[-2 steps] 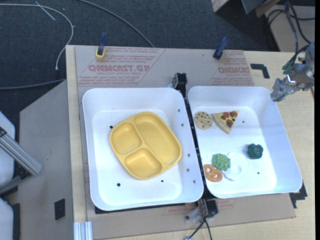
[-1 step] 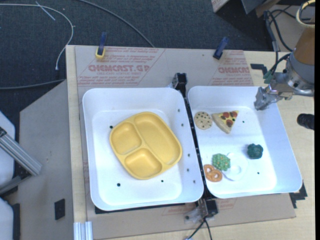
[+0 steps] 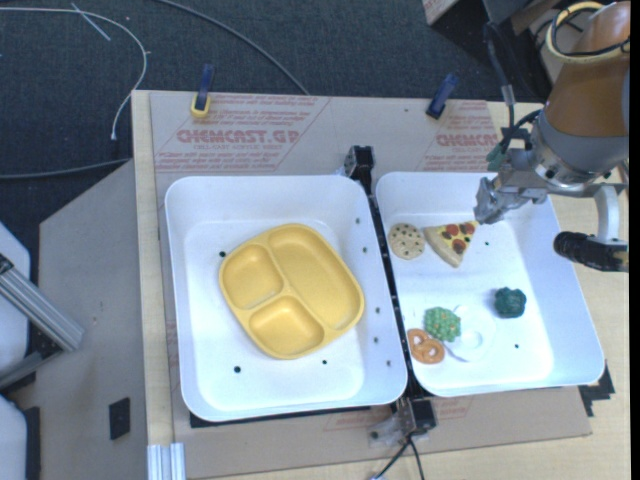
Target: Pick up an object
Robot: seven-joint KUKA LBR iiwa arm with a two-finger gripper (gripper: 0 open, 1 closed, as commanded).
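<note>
You've got the arm (image 3: 585, 78) coming in from the right, w/ the gripper (image 3: 490, 206) low over the upper part of the right bin (image 3: 570, 313), near its back wall. Its tip sits just beside the pizza slice (image 3: 449, 241), at that slice's upper-right corner; can't tell if it's touching or just above it. Jaws: you can't tell how far open they are from this angle, the tip reads as one grey blur, and nothing shows between them, so don't count anything as held. Pickable stuff is all in the right bin: a round cookie (image 3: 405, 240) just left of the pizza slice, close but apart; a dark green lump (image 3: 510, 302) toward the right-centre, well clear of the rest; a lighter green broccoli-like piece (image 3: 441, 321) lower down, w/ an orange pretzel (image 3: 425, 347) just below-left of it, the two about touching. A small pale whitish item lies just right of those two, too faint to name. Left bin (image 3: 195, 268) holds a yellow divided tray (image 3: 290, 288), three compartments, lying flat and turned at an angle. Both bins sit side by side on a cardboard sheet (image 3: 250, 133) over the bench, w/ two blue clamps (image 3: 204, 88) at the sheet's far edge and a black clip (image 3: 358, 160) at the top of the seam btw the bins.
</note>
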